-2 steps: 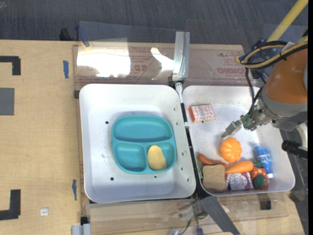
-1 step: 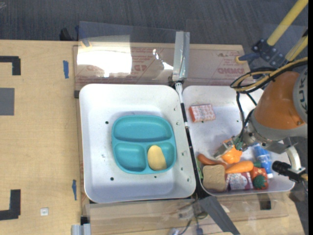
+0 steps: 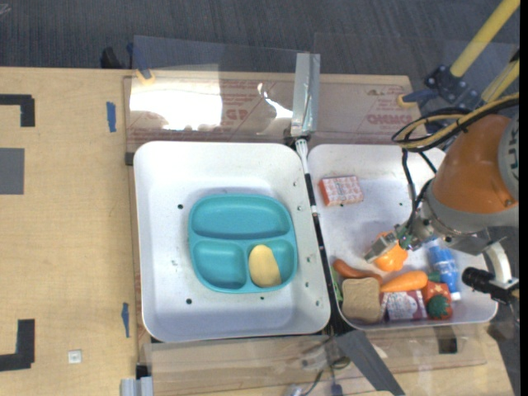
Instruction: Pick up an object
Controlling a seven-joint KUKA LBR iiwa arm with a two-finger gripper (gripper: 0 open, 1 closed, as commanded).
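Note:
My gripper [image 3: 394, 242] is low in the right bin [image 3: 363, 162], near its middle, at the end of the arm with the orange band [image 3: 472, 172]. It hangs right over a small orange piece [image 3: 391, 260] and seems to touch it; whether it holds it is unclear. Just below lie a carrot [image 3: 404, 282], a slice of bread [image 3: 360, 298], a pink-and-white packet [image 3: 402, 305] and a strawberry [image 3: 438, 305]. A blue bottle [image 3: 443, 264] lies to the gripper's right, partly under the arm. A red-and-white box [image 3: 341, 190] sits apart at the bin's upper left.
The left bin [image 3: 157, 221] holds a teal divided plate [image 3: 235, 221] with a yellow potato-like piece [image 3: 264, 266] in its lower right compartment. A raised divider [image 3: 313, 221] separates the two bins. Cables and a yellow pole [image 3: 487, 27] stand at the upper right.

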